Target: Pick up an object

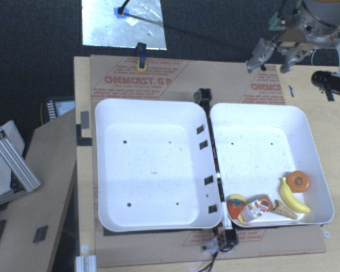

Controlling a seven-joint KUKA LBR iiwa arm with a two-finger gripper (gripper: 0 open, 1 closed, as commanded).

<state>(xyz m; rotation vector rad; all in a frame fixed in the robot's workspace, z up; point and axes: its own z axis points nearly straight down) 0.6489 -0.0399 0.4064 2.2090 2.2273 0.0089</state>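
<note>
My gripper [271, 59] hangs high above the far edge of the right bin [255, 120], open, with nothing between its fingers. Along that bin's near right corner lie a yellow banana [292, 196], an orange ring-shaped toy [298, 181], a red and white packet [256, 209], a round orange and red fruit [236, 204] and a small brown cone-like piece [285, 211]. All of them rest on the bin floor, well below and nearer than the gripper.
The left bin [150, 166] sits beside the right one, joined by a black hinge strip [209, 152]. A shiny metal sheet [123, 16] lies at the back. A black fixture [328, 83] sits at the right edge, an aluminium rail [8, 154] at the left.
</note>
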